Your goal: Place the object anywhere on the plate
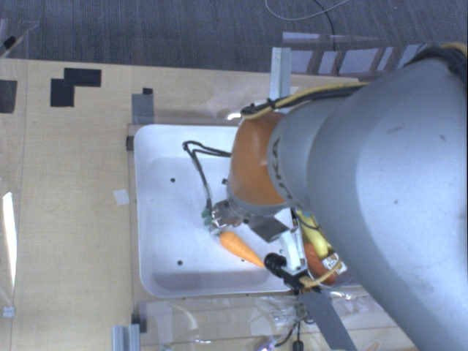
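Observation:
An orange carrot (pixel 241 247) lies in the white left bin (pixel 164 218), near its front right corner, with the thick end to the left and the tip toward the bin's front wall. My gripper (pixel 223 221) hangs just above and left of the carrot's thick end, under the orange-banded wrist (pixel 252 167). The wrist and arm hide most of the gripper, and I cannot tell whether it touches the carrot.
The grey arm (pixel 380 189) covers the right side of the view and what lies beneath it. A yellow banana-like thing (pixel 310 234) and a red thing (pixel 322 263) peek out beside the arm at the bin's right edge. The left bin's floor to the left is bare white.

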You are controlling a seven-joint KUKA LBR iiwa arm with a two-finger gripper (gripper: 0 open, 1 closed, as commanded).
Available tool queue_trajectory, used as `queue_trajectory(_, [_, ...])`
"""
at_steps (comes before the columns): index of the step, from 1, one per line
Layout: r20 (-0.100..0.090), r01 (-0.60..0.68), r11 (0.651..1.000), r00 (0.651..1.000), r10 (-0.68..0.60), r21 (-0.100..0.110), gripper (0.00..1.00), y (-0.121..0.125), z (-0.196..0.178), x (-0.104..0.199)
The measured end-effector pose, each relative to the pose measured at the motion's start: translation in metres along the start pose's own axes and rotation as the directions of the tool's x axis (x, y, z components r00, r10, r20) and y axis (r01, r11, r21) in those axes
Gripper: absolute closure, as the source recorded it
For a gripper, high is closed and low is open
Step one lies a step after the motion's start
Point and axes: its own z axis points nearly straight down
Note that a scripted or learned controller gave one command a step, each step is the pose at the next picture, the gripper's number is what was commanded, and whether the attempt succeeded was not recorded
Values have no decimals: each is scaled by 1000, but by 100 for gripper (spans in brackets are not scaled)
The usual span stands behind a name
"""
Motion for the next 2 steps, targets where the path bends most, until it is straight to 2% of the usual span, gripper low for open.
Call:
queue_trajectory(1, [0,-193,981,981,193,12,100,43,-81,51])
queue_trajectory(2, [0,-192,981,981,193,13,0,43,-81,51])
